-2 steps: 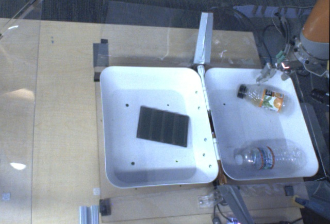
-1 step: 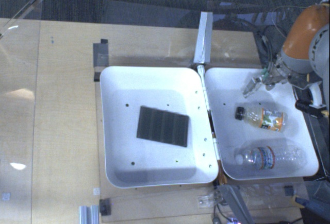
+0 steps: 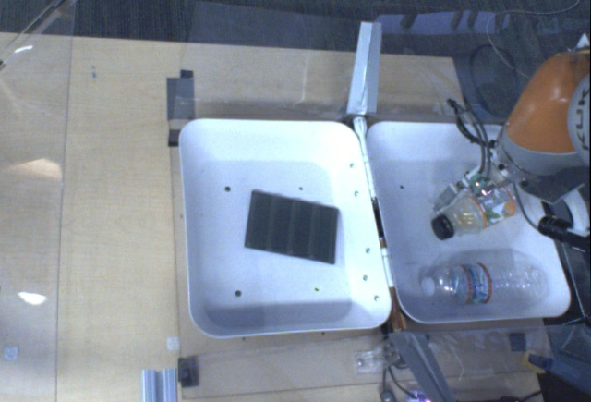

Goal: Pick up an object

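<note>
On the pale wooden bench (image 3: 92, 206) the left bin (image 3: 203, 298) holds a dark ribbed rectangular pad (image 3: 293, 226), lying flat near the bin's middle and turned slightly askew. Just beside it, across a narrow divider, sits the right bin (image 3: 406, 151). In that bin's near part a clear plastic water bottle (image 3: 480, 283) with a blue label lies on its side, its cap end pointing left. Farther back, a small clear bottle with a black cap (image 3: 462, 217) lies tilted, cap toward the left. The gripper (image 3: 482, 183) hangs right over this small bottle, at the end of the grey arm with its orange band (image 3: 549, 109), which enters from the right. Whether the jaws are apart or closed, and whether they grasp the small bottle, cannot be told from this view.
</note>
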